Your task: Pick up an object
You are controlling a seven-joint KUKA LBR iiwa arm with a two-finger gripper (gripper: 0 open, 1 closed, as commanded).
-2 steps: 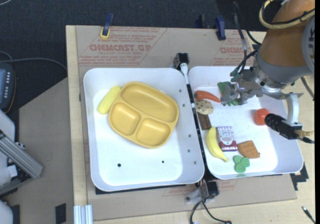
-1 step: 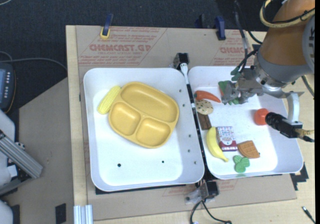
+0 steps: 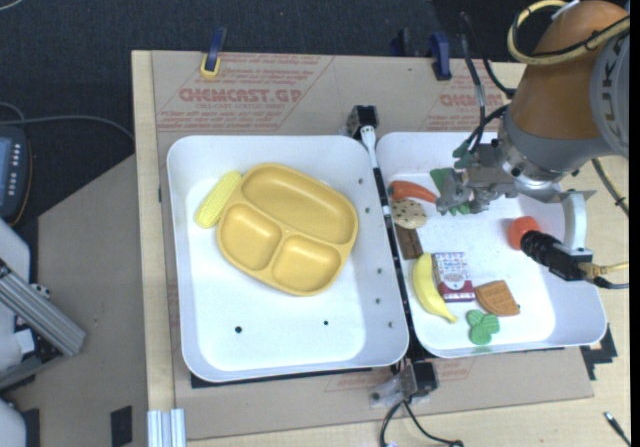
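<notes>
Over right bin point(image 3: 570, 330): metal hand point(image 3: 462, 197); curved glossy banana point(image 3: 431, 289).

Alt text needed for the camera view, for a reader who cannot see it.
A grey and orange robot arm reaches from the right, its gripper low over the right bin, near a carrot and cookie. That bin also holds a banana. The left bin holds a yellow divided tray and corn.
</notes>
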